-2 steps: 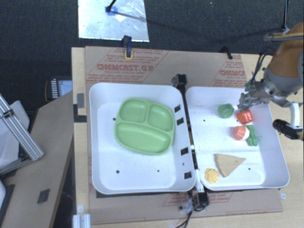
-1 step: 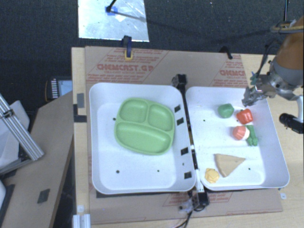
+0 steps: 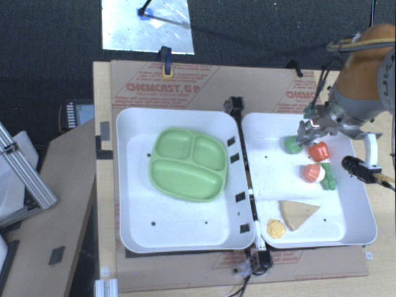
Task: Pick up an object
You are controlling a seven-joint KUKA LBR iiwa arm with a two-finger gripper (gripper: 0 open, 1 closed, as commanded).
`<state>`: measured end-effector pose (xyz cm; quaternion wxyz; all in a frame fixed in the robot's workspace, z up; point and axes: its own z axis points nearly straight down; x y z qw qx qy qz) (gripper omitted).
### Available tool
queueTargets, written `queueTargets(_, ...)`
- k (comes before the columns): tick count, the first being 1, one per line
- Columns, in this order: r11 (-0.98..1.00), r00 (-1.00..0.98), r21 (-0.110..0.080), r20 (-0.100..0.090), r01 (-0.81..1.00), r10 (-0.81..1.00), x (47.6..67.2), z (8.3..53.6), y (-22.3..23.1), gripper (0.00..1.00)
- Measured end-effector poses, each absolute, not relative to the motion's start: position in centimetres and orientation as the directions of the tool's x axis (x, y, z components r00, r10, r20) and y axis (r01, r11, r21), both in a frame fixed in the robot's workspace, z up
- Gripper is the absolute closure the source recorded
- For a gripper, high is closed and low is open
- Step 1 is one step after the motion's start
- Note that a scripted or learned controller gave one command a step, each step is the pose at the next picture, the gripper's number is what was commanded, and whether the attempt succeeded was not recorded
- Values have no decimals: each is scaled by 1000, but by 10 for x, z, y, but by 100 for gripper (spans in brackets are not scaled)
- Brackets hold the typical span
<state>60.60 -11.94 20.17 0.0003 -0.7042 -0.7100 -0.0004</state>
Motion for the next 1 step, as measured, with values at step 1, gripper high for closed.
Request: queueTargets(1,9,-9,0,1,1000,1000,593,198,-68,100)
